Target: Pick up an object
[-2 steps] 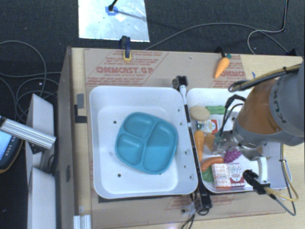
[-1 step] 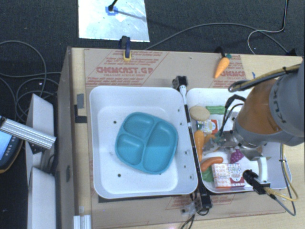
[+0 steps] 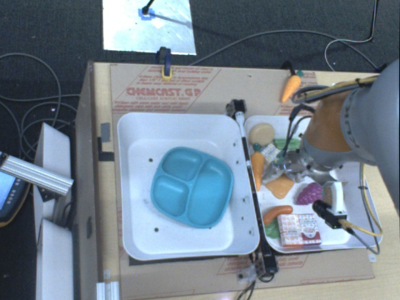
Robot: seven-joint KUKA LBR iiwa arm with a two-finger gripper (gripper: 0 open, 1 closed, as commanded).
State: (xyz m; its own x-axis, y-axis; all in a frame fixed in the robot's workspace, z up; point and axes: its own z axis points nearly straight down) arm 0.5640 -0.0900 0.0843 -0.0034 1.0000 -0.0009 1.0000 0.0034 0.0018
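Arm lowered into the crowded right bin (image 3: 356, 245); gripper (image 3: 282, 166) set among toy food near the bin's left wall.

Whether the fingers are open or shut cannot be told, and nothing is seen held. An orange wedge (image 3: 279, 186) lies just below the gripper, a carrot (image 3: 257, 168) just left along the divider, a round cream piece (image 3: 262, 132) at the far left corner. A purple piece (image 3: 308, 194), a sausage (image 3: 277, 214) and a small printed box (image 3: 299, 230) crowd the near half. Little free floor is left there. The left bin (image 3: 134, 167) carries a blue divided plate (image 3: 192, 186) with open margin all round. Another carrot (image 3: 290, 87) lies on the surface beyond the bins.
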